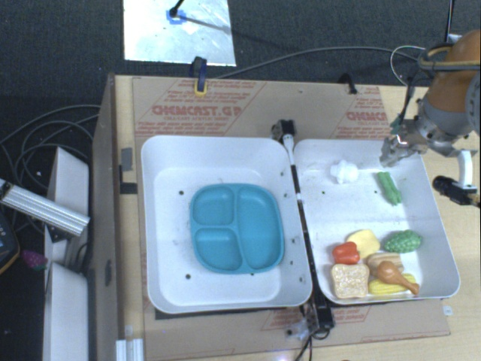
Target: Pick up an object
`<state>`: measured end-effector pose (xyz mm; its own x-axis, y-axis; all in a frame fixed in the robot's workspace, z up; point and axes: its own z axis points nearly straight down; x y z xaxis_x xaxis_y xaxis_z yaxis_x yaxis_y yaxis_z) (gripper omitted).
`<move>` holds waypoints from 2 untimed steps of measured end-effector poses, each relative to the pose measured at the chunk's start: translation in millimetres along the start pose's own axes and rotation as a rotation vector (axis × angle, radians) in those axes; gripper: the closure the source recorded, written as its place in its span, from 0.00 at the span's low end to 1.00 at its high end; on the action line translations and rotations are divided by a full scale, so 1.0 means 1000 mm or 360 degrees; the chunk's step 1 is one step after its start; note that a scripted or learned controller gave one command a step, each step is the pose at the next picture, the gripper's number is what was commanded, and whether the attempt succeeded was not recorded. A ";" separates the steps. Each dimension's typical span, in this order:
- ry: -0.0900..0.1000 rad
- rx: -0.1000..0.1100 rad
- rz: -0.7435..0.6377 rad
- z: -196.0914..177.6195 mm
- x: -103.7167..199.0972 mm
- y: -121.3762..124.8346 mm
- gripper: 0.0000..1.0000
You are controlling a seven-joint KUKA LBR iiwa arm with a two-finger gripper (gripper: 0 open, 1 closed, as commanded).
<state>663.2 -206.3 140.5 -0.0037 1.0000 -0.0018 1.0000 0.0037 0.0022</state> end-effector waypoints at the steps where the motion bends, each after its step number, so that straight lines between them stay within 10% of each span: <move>1: -0.0001 -0.0001 0.0000 0.000 0.000 0.000 0.00; 2: -0.0001 -0.0006 0.0003 -0.064 -0.001 -0.014 0.00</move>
<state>648.7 -206.8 204.6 -0.0020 1.0000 -0.0026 1.0000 0.0020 0.0060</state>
